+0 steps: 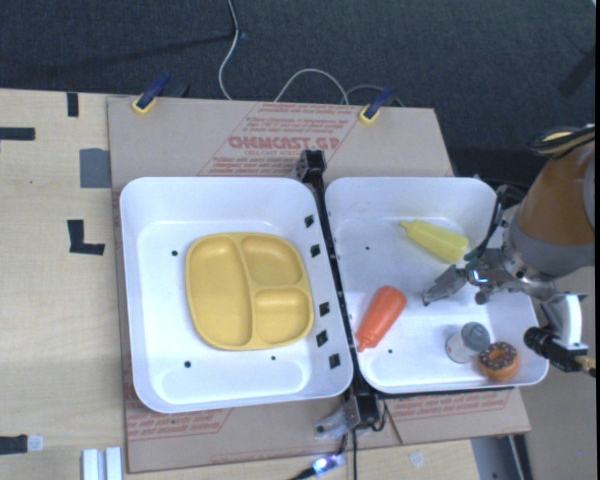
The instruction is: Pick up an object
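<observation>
Fingers of the gripper [442, 290] point left over the right bin [432, 190], splayed a little apart with nothing between them, tips hanging just below the yellow squeeze bottle [435, 238] and to the right of the orange carrot [380, 315]. Now by size: cardboard sheet [270, 138] under everything, clipped at its far edge by two yellow-and-blue clamps. On it sit the two white bins side by side, the left bin [140, 268] carrying a yellow divided plate [249, 290] flat in its middle. The grey arm [560, 218] comes in from the right, orange band showing above the wrist. Down to the small stuff in the right bin: the bottle lies tilted near the far side, the carrot lies slanted by the divider, a small grey cup [467, 341] sits near the front, and touching it, a little sprinkled donut [500, 360] in the front right corner.
</observation>
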